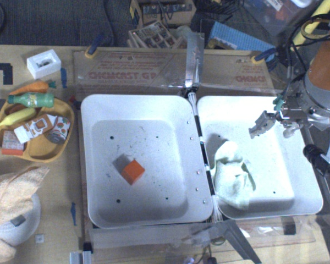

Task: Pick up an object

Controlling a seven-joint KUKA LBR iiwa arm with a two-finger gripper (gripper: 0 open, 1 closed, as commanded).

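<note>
Camera view looks down on two white bins side by side. One orange block [133, 171] lies in the left bin [99, 120], near its middle. One crumpled white cloth [231, 175] lies in the right bin [302, 194], against its left wall. The gripper [273, 123] hangs above the right bin, over its upper right part, well apart from the cloth, with nothing between its fingers; I cannot tell how wide the jaws stand. Left of the bins, one yellow bowl [44, 150] holds several small toys.
</note>
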